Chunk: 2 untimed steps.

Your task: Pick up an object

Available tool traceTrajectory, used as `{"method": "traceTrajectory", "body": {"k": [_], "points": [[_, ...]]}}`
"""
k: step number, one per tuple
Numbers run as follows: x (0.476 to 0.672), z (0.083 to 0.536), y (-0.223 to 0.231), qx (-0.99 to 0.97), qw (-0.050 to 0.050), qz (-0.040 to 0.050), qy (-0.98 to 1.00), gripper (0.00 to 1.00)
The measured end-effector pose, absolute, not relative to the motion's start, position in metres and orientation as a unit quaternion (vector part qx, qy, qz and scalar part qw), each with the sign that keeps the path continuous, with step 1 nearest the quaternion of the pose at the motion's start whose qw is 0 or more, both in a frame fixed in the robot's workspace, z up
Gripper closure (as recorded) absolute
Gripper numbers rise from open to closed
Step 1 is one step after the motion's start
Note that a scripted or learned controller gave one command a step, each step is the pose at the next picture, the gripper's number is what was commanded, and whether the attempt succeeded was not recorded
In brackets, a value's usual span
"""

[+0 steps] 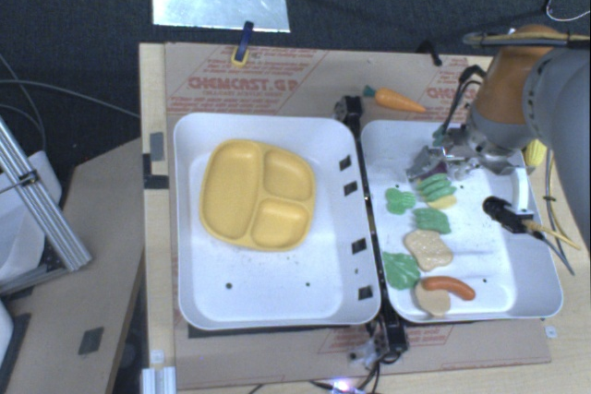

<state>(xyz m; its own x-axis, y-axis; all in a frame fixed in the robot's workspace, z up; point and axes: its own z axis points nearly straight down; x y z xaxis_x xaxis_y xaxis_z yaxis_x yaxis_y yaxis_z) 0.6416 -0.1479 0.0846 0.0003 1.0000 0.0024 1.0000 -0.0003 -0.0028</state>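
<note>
The claw [432, 163] hangs low in the right bin [536, 291], seemingly just above a green toy leaf [434, 187]; its grip state I cannot tell.

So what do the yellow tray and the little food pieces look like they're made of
Yellow tray: probably moulded plastic, smooth matte, with rounded compartments. Food pieces, such as the sausage and carrot: likely toy plastic or rubber, in flat uniform colours; too small to be sure.

Arm: grey, with an orange band above the wrist, reaching in over the far right corner of the right bin [545, 295].
Wrist: bent down toward that bin's far end.
Gripper [427, 167]: low over the bin's far part, pointing leftward.
</note>
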Motion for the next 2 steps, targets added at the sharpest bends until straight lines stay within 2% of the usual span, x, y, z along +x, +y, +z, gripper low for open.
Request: {"method": "traceTrajectory", "body": {"k": [1, 2], "points": [[0.645, 0.1, -0.148, -0.706, -0.002, -0.0019, -0.708, 1.0], [0.574, 0.1, -0.134, -0.707, 0.002, 0.0009, -0.707, 1.0]]}}
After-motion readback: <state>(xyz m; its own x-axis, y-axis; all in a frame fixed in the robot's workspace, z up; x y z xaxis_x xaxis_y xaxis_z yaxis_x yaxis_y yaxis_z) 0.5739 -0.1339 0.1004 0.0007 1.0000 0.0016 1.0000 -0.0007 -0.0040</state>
